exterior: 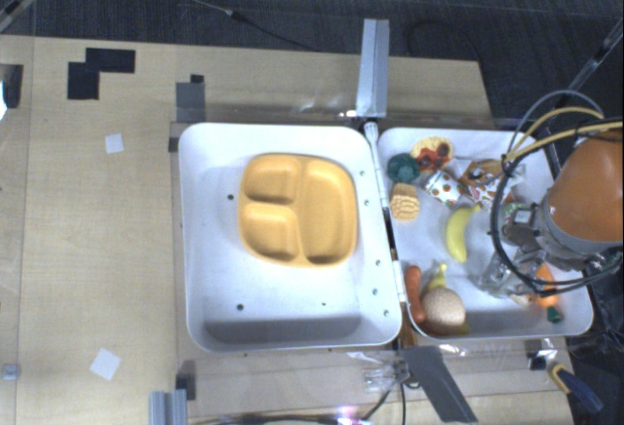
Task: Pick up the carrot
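Camera view is showing two shallow white bins side by side on the pale wooden bench [88, 248]. Left white bin [210, 238] is holding a yellow plastic tray with three compartments [297, 209], sitting slightly toward the far side.

Right white bin [575, 321] is carrying the clutter. Slim orange carrot with a red-orange tone [414, 285] is lying along the bin's left wall, near the front corner, lengthwise front to back. A tan, egg-shaped rounded object [444, 308] is resting just beside the carrot, touching or nearly so. A yellow banana [458, 231] is lying near the middle, and a ridged yellow corn piece [406, 206] and a dark teal rounded item [401, 167] are sitting further back along the same wall.

Grey arm with its orange band [585, 199] is reaching in from the right. The two-finger gripper [512, 279] is hanging low over the right-front part of this bin, among cables; its fingers are too cluttered to judge, so open or closed cannot be told. Carrot is lying well to the left of the gripper, apart from it, with the tan object between them.
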{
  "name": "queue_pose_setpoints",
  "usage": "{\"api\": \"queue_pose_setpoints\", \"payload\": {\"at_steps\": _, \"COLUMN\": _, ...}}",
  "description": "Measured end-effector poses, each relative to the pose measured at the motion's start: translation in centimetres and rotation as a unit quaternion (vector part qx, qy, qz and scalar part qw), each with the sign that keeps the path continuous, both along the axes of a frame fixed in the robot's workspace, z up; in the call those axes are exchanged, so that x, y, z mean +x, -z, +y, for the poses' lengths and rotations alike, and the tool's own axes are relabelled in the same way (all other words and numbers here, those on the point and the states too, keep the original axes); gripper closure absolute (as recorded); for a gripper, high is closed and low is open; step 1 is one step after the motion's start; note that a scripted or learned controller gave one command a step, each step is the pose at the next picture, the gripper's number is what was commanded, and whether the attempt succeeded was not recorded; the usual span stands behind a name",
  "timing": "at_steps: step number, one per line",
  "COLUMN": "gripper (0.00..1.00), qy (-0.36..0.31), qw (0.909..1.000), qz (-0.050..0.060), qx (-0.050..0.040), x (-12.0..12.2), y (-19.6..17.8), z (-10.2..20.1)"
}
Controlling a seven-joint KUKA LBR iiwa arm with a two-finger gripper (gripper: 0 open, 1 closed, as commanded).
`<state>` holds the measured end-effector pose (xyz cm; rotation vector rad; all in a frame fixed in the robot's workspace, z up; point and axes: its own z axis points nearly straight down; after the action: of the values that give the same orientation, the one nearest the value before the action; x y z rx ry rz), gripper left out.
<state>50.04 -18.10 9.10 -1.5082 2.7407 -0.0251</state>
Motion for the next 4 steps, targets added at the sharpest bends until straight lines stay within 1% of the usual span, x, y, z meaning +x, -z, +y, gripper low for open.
{"api": "queue_pose_setpoints", "payload": {"at_steps": 1, "gripper": 1.00, "qy": -0.293, "qw": 0.9561, "qz": 0.002, "qx": -0.0013, "x": 0.4, "y": 0.1, "z": 0.0}}
{"api": "queue_pose_setpoints", "payload": {"at_steps": 2, "gripper": 1.00, "qy": -0.368, "qw": 0.9298, "qz": 0.001, "qx": -0.0032, "x": -0.7, "y": 0.1, "z": -1.4}}
{"api": "queue_pose_setpoints", "payload": {"at_steps": 3, "gripper": 1.00, "qy": -0.527, "qw": 0.8501, "qz": 0.006, "qx": -0.0044, "x": 2.6, "y": 0.2, "z": -0.8}}
{"api": "queue_pose_setpoints", "payload": {"at_steps": 4, "gripper": 1.00, "qy": -0.616, "qw": 0.7876, "qz": 0.006, "qx": -0.0052, "x": 6.1, "y": 0.3, "z": -1.6}}
